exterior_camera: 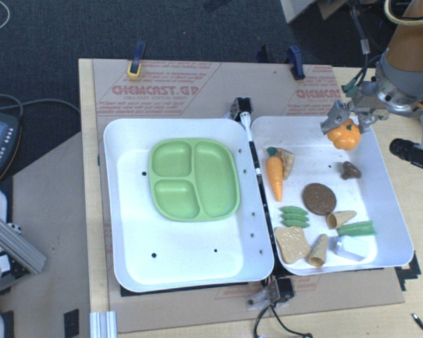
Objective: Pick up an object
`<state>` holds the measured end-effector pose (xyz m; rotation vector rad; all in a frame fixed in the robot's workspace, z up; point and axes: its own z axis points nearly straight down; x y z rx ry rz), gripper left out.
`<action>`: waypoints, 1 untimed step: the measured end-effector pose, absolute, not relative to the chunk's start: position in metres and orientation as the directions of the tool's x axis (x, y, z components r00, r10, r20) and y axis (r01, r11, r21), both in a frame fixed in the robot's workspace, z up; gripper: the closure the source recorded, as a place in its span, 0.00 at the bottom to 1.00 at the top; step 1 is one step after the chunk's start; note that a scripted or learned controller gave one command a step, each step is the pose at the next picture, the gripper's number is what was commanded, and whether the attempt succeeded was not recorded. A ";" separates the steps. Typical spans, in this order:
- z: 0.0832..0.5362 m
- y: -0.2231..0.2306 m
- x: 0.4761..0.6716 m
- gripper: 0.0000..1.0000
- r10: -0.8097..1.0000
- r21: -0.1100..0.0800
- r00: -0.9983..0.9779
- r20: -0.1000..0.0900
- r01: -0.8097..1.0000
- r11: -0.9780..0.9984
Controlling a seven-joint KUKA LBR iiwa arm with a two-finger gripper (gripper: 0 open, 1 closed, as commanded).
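A cardboard-topped bench (pixel 197 90) stands on dark carpet and carries two shallow white bins side by side. Over the far corner of the right bin (pixel 381 210), the gripper (pixel 347 124) has its fingers closed on an orange toy pepper (pixel 345 136), which hangs between them above the bin floor. Just below and slightly right of the fingers lies a small brown lump (pixel 350 170). Further down sits a round brown patty (pixel 319 198); to its left lies a carrot (pixel 275 177). Well to the left, the left bin (pixel 127 245) holds a green divided plate (pixel 194 179).
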<state>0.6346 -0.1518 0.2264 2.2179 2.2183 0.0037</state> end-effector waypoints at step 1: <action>0.236 -0.099 0.638 1.00 1.000 0.004 -0.006 0.001 1.000 0.006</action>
